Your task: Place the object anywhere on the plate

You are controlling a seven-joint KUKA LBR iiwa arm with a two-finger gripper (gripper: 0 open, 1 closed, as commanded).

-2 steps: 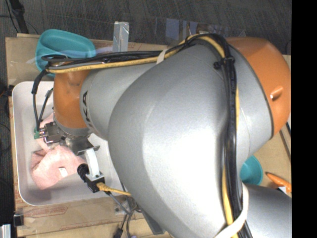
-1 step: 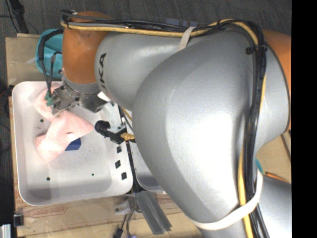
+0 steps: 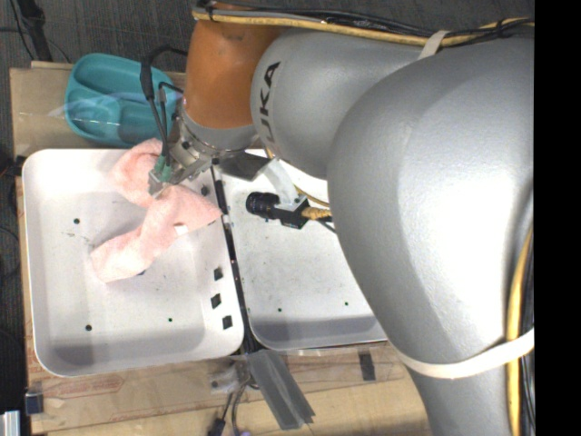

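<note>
- The hand (image 3: 163, 173) sits low over the far edge of the left bin (image 3: 54, 334), right at the upper end of the pink cloth (image 3: 150, 216); the wrist hides its tip, so I cannot tell how far open it is or whether it has any of the fabric
- The pink cloth, which I take to be the object, lies crumpled in the left bin, one lobe bunched under the hand and the rest trailing toward the bin's middle, its right edge near the divider between the bins
- No plate can be made out with certainty; a blue plastic item (image 3: 109, 98) rests on the tabletop (image 3: 23, 89) just beyond the left bin, and the big grey arm (image 3: 427, 198) covers much of the right bin (image 3: 300, 289)
- Risk: soft fabric may be pinched by a thin fold only, and could slip free on lifting
- Risk: the long trailing end could drag over the bin wall or divider and pull the cloth loose
- Risk: a limp cloth may land half off its target, draped over an edge
- Risk: a black fitting with a cable (image 3: 272, 207) lies over the right bin close to the cloth and might snag it
- Writing: part of "KUKA" in dark letters on the grey casing beside the orange band (image 3: 222, 71); nothing else is legible
</note>
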